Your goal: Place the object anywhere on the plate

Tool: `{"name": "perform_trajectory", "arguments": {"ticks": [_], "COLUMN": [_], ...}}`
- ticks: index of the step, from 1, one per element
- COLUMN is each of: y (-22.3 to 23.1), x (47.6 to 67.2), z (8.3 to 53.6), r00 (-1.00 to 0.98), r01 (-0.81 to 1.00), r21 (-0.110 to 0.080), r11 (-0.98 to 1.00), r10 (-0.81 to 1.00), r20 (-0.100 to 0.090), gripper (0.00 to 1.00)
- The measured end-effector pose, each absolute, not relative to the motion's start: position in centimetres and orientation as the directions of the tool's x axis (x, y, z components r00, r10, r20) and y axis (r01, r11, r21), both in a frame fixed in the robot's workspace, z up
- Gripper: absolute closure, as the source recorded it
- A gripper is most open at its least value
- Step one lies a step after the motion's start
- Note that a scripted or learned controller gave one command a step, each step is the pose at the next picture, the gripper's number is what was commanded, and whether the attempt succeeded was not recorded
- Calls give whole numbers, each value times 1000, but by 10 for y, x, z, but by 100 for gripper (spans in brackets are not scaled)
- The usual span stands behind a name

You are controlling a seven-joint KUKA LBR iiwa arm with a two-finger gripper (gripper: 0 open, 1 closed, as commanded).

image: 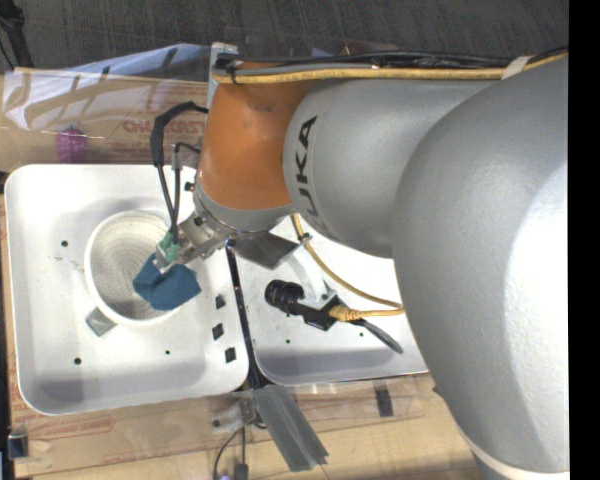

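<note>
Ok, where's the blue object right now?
In the camera view, the blue object is in the left bin, over the right edge of the white plate, just below the gripper.

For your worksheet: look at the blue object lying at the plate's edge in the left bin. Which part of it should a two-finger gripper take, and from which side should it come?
Probably its upper corner, nearest the gripper, coming from above. The blue object lies low and fairly flat across the right rim of the plate, so a side approach would likely meet the rim or the bin floor. Its thickness is hard to judge.
</note>
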State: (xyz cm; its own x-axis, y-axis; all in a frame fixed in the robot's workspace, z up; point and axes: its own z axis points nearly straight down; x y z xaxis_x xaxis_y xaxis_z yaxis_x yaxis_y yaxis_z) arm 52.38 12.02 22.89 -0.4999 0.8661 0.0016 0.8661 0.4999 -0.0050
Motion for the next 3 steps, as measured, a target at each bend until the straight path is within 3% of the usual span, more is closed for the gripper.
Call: {"name": "perform_trajectory", "arguments": {"ticks": [2, 3], "y": [60, 60], "x": [590, 590], "z": [190, 191], "r00": [-505, -505], "r01": [863, 863], "r21": [-3, -3], "r11": [505, 505], "r10": [863, 863], "r20": [1, 1], "gripper": [100, 0]}}
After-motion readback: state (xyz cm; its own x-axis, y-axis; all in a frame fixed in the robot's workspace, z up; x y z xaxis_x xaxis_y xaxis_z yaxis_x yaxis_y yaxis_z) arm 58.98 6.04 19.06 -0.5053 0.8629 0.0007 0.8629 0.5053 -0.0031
